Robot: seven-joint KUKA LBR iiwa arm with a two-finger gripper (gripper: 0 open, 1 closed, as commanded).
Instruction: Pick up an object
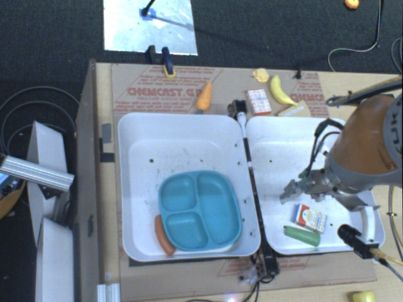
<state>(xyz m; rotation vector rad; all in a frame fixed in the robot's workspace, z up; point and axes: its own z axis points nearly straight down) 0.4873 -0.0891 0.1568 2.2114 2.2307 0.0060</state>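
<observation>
In the right bin (277, 150), a small white box with red and blue print (310, 218) lies near the front, and a green oblong piece (302, 234) lies just in front of it. My gripper (297, 189) hangs over the same bin, a little behind and to the left of the box, with nothing seen in it. The grey arm with its orange band (368, 143) comes in from the right above it. In the left bin (135, 168) lie a blue divided plate (200, 209) and an orange sausage (164, 234) beside its front left edge.
Behind the bins on the cardboard lie a carrot (203, 96), a small patterned box (258, 101), a banana (280, 92) and a pale yellow piece (261, 75). A blue clamp (165, 56) stands at the back edge. A ridge (247, 162) separates the bins.
</observation>
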